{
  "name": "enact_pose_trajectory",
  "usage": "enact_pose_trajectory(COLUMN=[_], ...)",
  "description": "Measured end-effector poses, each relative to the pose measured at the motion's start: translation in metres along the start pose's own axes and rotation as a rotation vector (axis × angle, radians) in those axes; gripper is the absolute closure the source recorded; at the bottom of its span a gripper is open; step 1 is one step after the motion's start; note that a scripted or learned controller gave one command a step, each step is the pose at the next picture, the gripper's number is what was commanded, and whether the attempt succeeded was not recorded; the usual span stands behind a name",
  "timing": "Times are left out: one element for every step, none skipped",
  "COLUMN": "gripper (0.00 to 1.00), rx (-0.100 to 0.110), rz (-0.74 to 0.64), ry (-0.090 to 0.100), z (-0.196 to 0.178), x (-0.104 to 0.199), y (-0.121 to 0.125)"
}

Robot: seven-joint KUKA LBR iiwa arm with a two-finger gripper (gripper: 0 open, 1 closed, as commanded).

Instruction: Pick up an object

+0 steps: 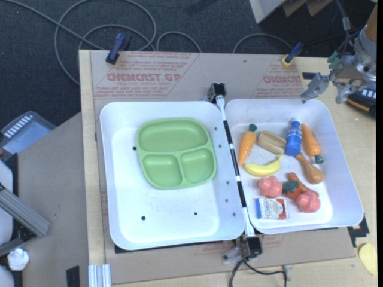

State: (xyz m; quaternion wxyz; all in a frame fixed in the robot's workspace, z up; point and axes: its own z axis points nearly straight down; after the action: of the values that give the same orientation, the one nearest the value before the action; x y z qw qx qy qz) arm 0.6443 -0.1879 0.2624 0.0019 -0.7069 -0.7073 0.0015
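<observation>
Hovering above the far right corner of the right bin [344, 178], my gripper [328, 88] sits over the bin's rim and the brown table [179, 70] beyond it, with my fingers spread apart and nothing between them. Everything I could pick lies below and to the left of me inside that bin. Nearest to me are a blue bottle [293, 138] and, just beside it toward my side, an orange carrot [310, 140] with a green tip. A brown bread roll [271, 142] lies just left of the bottle, and another carrot [246, 146] rests against the bin's left wall. A yellow banana [263, 168] curves below the roll. On the right, a tan drumstick-shaped piece [310, 169] angles down beside the first carrot. Closer to the front edge sit a pink lumpy toy [270, 187], a red and brown piece [293, 187] with a dark green top, another pink piece [309, 202] touching it, and a small white carton [272, 208] with red and blue print. These things are packed close, several touching their neighbours. The left bin [119, 220] holds a green divided plate [176, 152] with three compartments, well apart from me. A black strip [232, 160] runs between the two bins. Blue clamps [116, 48] grip the table's far edge, and cables [90, 17] loop on the dark floor behind.
</observation>
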Motion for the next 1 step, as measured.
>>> enact_pose_trajectory(gripper=[0.00], rx=[0.001], rz=[0.001], ry=[0.001], z=[0.1250], x=[-0.0269], y=[0.0071])
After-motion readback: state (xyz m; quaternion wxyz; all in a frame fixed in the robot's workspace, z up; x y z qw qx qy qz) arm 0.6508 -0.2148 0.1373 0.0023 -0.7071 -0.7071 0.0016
